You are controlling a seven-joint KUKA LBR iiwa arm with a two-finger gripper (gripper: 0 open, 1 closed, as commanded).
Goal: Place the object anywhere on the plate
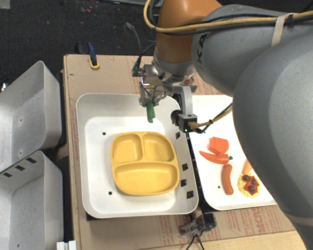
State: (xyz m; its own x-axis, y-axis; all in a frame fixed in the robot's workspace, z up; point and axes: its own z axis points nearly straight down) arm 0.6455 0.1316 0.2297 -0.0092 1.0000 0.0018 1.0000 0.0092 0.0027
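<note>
A yellow plate (144,163) with three compartments lies in the left white bin (94,139). My gripper (149,102) hangs over the bin's far edge, just beyond the plate's far rim. It is shut on a slim dark green object (151,113) that dangles upright from its fingers, its lower end a little above the bin floor.
The right bin (214,191) holds an orange wedge (218,144), a red chili pepper (214,158), a sausage (227,179) and a pizza slice (249,183). My large grey arm covers that bin's right part. A blue-handled tool (93,56) lies on the bench at the back left.
</note>
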